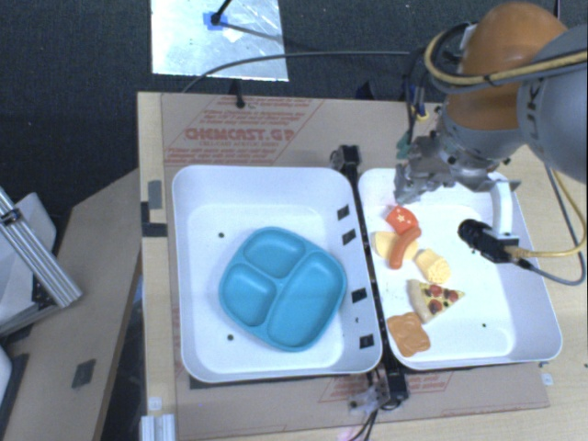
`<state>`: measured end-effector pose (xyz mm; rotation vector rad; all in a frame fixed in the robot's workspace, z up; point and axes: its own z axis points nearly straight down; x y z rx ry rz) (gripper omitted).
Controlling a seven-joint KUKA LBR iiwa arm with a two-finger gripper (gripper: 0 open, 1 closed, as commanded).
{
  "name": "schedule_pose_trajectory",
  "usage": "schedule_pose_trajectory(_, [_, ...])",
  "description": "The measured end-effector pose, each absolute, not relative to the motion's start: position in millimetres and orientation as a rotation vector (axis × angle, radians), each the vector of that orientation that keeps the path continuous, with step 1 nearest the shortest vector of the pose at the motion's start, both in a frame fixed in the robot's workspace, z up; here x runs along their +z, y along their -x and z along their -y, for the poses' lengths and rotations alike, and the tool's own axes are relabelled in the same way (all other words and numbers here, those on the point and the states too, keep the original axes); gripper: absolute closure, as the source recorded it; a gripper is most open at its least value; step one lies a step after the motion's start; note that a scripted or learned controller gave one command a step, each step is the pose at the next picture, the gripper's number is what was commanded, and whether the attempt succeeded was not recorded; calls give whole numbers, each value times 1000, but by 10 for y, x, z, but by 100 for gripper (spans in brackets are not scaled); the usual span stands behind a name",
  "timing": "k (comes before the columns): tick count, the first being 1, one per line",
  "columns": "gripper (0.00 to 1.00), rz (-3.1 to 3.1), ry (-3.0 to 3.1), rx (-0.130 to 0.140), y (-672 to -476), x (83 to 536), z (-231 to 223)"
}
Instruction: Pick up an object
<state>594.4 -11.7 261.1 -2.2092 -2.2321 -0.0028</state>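
Several toy foods lie in the right bin (524, 333): a red tomato-like piece (401, 218), an orange sausage (402, 247) on a pale bun, a yellow piece (434, 266), a pizza slice (433, 297) and a brown piece (409, 333). My gripper (411, 188) hangs over the bin's far left part, just above the red piece. Nothing shows between its fingers.
The left bin (211, 200) holds a blue divided plate (282, 287). Black clips (347, 157) sit along the wall between the bins. The right half of the right bin is bare white floor. A foil sheet (219, 26) lies behind the bench.
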Motion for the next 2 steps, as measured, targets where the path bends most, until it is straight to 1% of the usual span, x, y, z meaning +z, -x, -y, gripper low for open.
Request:
schedule_pose_trajectory(1, [100, 2233, 2210, -4, -6071, 2487, -473])
schedule_pose_trajectory(2, [100, 2233, 2211, -5, -6181, 2495, -961])
